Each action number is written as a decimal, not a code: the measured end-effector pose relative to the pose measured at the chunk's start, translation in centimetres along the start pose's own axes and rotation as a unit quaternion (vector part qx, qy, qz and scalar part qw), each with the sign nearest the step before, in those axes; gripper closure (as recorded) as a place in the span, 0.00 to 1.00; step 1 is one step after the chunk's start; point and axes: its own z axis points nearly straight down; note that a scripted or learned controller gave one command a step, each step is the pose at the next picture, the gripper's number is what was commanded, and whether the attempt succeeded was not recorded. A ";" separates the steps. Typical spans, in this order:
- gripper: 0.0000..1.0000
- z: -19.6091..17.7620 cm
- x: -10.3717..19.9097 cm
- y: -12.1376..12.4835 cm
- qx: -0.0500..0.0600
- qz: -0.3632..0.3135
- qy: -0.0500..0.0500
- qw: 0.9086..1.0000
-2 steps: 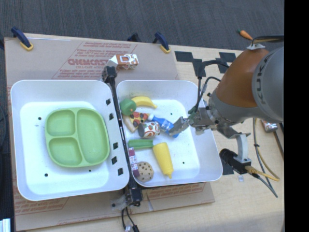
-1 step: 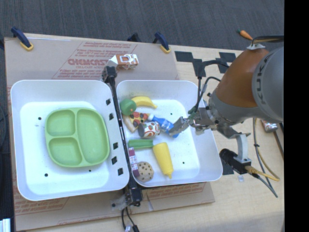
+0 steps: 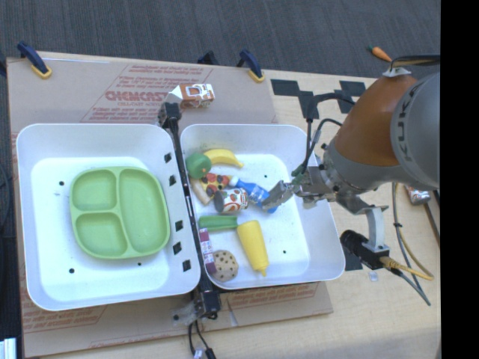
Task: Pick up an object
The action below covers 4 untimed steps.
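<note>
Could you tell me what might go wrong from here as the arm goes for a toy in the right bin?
The gripper sits low beside a blue item in a tight cluster with the banana; it may nudge neighbours or catch two. The yellow bottle and cookie lie loose, so they could slide away.

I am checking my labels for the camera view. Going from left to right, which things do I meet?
Green divided plate → cookie → yellow bottle → gripper → orange band of the arm. The small toys clustered in the right bin overlap, so I omit them.
</note>
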 end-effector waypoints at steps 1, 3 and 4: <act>0.00 11.2 -3.0 4.5 0.000 0.000 0.000 1.000; 1.00 3.9 -3.7 0.8 -0.001 0.000 0.000 1.000; 1.00 0.3 -2.8 -2.8 0.000 0.001 0.001 1.000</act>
